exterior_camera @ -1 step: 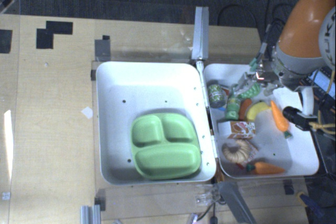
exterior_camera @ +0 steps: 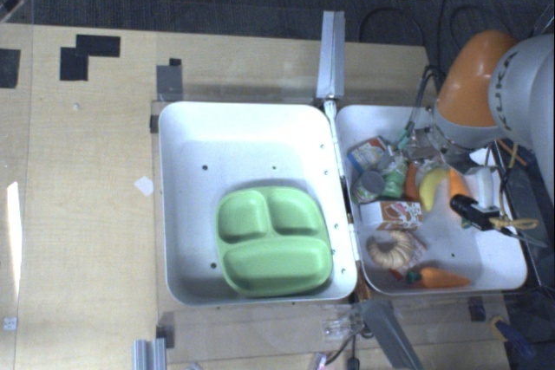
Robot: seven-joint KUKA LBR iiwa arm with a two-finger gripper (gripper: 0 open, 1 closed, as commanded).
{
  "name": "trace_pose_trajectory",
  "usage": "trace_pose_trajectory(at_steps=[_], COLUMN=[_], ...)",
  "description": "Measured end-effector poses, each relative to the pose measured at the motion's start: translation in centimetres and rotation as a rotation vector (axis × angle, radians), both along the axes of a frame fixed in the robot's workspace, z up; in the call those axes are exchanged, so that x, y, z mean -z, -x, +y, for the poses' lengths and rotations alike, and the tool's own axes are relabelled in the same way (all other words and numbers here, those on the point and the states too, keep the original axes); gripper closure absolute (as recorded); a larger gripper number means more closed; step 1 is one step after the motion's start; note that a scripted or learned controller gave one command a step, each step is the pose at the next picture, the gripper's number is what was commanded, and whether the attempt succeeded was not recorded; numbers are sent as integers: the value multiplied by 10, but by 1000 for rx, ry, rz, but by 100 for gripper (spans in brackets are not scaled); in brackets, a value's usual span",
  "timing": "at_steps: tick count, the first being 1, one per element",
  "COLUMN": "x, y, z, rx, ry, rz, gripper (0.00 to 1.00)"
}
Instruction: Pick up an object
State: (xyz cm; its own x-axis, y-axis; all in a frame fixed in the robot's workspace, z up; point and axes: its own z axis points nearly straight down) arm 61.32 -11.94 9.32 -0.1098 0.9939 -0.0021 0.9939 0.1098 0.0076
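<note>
My gripper (exterior_camera: pixel 414 148) hangs low over the upper middle of the right bin (exterior_camera: pixel 512 269), under the grey wrist with the orange band. Directly below and around it lie a green bottle (exterior_camera: pixel 395 183), a yellow banana-like piece (exterior_camera: pixel 431 188) and an orange piece (exterior_camera: pixel 457 185). A crinkled packet (exterior_camera: pixel 368 154) and a small grey round thing (exterior_camera: pixel 371 182) sit to its left. Nearer the front are a red-and-white carton (exterior_camera: pixel 401 212), a bagged bagel (exterior_camera: pixel 392 249) and a carrot (exterior_camera: pixel 439 277). Nothing can be seen held.
The left bin (exterior_camera: pixel 186 186) holds a green divided plate (exterior_camera: pixel 273 243) at its front right. A metal divider post (exterior_camera: pixel 331 56) stands between the bins at the back. The arm covers the right bin's far right corner.
</note>
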Motion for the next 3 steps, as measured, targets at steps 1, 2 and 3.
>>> trace_pose_trajectory(at_steps=[1,2,3], x=[-14,4,-93], y=[-3,31,16], z=[1,16,82], rx=[-1,59,43], ry=[0,-1,-2], rz=[-11,-5,1], gripper=[100,100,100])
